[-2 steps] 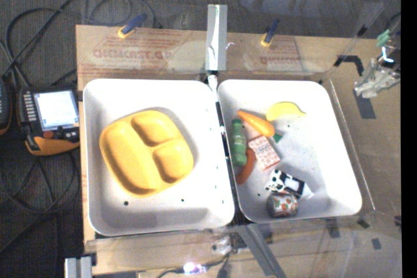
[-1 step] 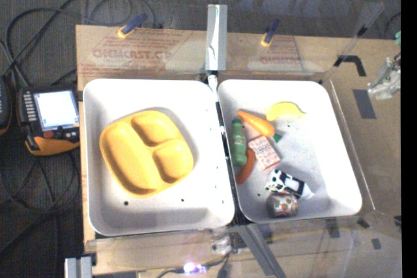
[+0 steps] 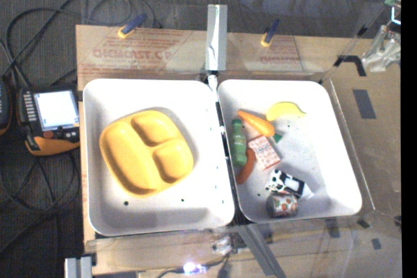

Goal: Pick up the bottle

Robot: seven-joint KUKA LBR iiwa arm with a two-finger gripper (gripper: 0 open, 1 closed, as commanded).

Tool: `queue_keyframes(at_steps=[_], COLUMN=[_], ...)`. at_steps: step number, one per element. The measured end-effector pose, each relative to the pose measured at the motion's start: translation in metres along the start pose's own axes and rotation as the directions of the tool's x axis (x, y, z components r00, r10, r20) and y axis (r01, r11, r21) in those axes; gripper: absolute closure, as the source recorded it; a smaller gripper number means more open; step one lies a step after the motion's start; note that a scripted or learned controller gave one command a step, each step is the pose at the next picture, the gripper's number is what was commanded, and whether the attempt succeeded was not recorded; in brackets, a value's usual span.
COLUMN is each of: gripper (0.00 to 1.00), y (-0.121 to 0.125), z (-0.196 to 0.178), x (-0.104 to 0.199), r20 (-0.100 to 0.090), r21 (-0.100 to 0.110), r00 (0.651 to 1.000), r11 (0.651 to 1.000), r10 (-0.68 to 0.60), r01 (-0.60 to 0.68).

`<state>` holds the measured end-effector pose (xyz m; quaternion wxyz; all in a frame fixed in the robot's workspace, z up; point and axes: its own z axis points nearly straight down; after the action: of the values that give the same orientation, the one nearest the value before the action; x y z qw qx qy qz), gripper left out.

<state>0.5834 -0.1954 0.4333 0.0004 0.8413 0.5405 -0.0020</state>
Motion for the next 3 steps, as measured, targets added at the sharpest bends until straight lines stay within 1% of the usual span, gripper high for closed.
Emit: queue_keyframes(at_steps=[1,2,3], gripper=[1.0,1.0,1.0], y=[-0.091,-0.092,-0.1], z=[-0.001,0.051,0.032], x=[-0.034,-0.035,-0.016], r20=[0.0,-0.001,-0.002], r21=[-0.002,-0.002,-0.004], r00=[0.951,0.932,0.929], r11=[0.951,0.932,0.929], r10=[-0.309,-0.363,-0.371], r01=[0.309,0.363,0.371])
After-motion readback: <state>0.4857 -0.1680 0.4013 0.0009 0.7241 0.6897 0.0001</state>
